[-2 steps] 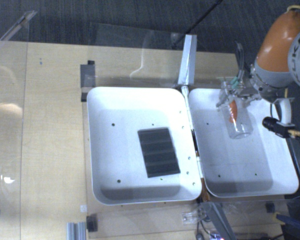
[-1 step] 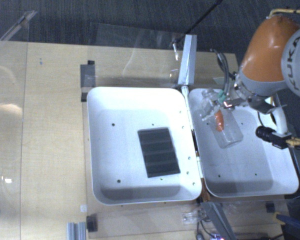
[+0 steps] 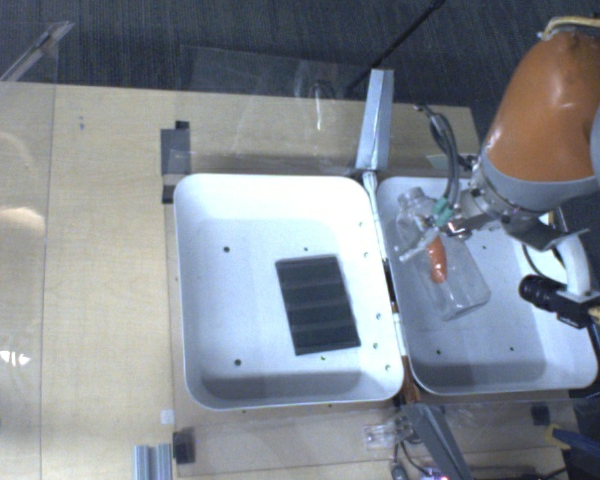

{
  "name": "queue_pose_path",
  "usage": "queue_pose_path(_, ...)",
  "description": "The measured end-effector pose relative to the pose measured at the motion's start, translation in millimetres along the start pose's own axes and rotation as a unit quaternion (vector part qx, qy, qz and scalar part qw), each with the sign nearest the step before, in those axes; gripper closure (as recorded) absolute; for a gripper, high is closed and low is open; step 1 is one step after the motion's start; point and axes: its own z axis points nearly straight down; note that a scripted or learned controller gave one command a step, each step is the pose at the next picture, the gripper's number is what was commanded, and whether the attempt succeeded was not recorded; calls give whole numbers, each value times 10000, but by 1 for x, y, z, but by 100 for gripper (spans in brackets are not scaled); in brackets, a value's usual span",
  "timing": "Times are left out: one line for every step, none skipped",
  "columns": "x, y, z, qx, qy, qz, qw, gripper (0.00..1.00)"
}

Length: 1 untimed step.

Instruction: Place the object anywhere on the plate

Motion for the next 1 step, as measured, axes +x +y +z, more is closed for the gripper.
queue_pose_path(0,3,-11,-38,-11,-23,10000,100)
